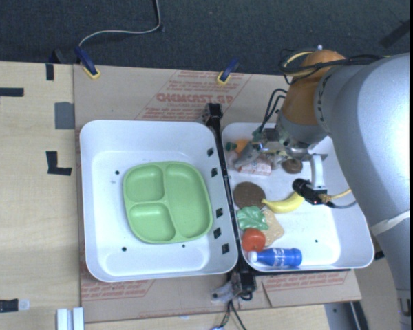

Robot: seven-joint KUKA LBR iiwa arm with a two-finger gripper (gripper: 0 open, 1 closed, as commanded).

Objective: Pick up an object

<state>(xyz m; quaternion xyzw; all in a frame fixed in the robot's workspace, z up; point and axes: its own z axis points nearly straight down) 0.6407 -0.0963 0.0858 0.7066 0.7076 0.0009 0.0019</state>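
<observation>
the grey arm with its orange band reaches in from the right and bends down over the back of the right bin [344, 249], where the gripper [272, 150] sits low among a small clutter of things near the bin's far left corner. just under it lies a pale wrapped packet [256, 163] with reddish print, touching or very nearly touching the gripper; whether the jaws are apart, together or closed on anything cannot be told, since the wrist and cabling hide them. nearer the middle of that bin a brown round disc [248, 194] lies beside a yellow banana [286, 203], whose far end meets a black fitting on the arm. toward the front sit a green leafy piece [250, 218], a tan piece [272, 229] just beside it, a red tomato [253, 240] and a blue bottle [278, 257] lying on its side. the left bin [100, 184] holds a green divided plate [168, 201] lying flat near its centre, well apart from the gripper.
</observation>
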